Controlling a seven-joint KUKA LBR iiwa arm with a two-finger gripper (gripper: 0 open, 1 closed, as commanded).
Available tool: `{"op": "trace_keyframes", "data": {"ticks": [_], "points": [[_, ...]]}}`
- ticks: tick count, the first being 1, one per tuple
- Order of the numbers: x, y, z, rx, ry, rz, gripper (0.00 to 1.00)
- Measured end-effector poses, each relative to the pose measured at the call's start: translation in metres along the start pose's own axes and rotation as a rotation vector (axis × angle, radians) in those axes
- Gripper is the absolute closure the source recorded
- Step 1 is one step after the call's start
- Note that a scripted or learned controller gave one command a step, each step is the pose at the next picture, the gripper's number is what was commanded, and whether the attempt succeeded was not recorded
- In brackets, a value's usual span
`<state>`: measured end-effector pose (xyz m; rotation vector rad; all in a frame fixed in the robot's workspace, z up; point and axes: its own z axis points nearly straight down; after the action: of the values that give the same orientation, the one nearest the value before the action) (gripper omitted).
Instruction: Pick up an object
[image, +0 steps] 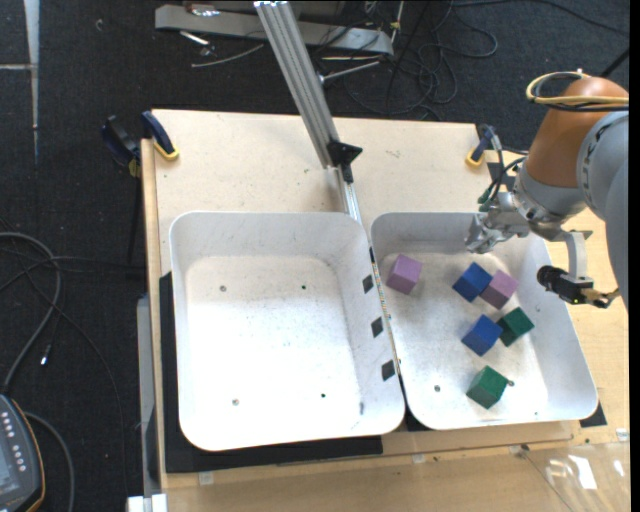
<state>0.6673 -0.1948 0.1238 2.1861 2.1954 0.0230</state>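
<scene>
The gripper (487, 238) hangs near the top of the right bin (560, 400), grip unclear, just above a blue block (471, 282) touching a purple one (500, 289), so it might push both away.

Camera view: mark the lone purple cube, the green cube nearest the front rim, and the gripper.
lone purple cube (404, 272), camera view, top face.
green cube nearest the front rim (488, 385), camera view, top face.
gripper (482, 238), camera view, fingertip end.
</scene>
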Motion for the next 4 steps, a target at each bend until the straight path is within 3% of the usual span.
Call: {"op": "trace_keyframes", "data": {"ticks": [1, 2, 3, 4], "points": [[0.000, -0.001, 0.002, 0.003, 0.001, 0.000, 0.00], [0.017, -0.051, 0.027, 0.045, 0.021, 0.006, 0.00], [0.016, -0.048, 0.016, 0.039, 0.019, 0.007, 1.00], [0.016, -0.048, 0.016, 0.039, 0.019, 0.008, 0.00]]}}
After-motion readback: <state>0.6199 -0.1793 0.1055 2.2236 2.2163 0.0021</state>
